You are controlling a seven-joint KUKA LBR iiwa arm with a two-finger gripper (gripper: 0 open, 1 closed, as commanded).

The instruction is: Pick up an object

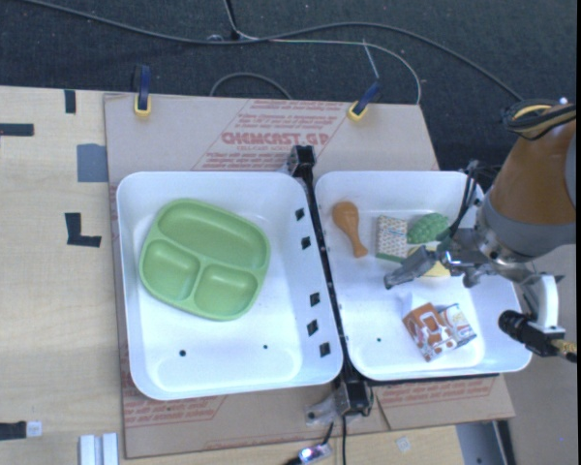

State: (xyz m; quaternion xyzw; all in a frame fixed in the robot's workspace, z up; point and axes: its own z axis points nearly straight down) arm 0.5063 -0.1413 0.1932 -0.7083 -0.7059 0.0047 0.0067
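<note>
Over the right bin: the arm, grey with an orange band, reaches from the right edge.
Landmark: the right bin, white and shallow, touching the left bin along a black divider.
Gripper: low over the middle of the right bin, pointing toward the divider, its dark tip just below the patterned card.
Jaws: cannot tell whether wide or narrow; nothing visibly sits between them.
Drumstick: far-left part of the right bin, near the divider.
Patterned card: far part of the right bin, just right of the drumstick.
Green broccoli: touching the card's right side.
Red-and-white packet: near-right part of the right bin, apart from the gripper.
Green tray: 3 compartments, lying in the left bin.
</note>
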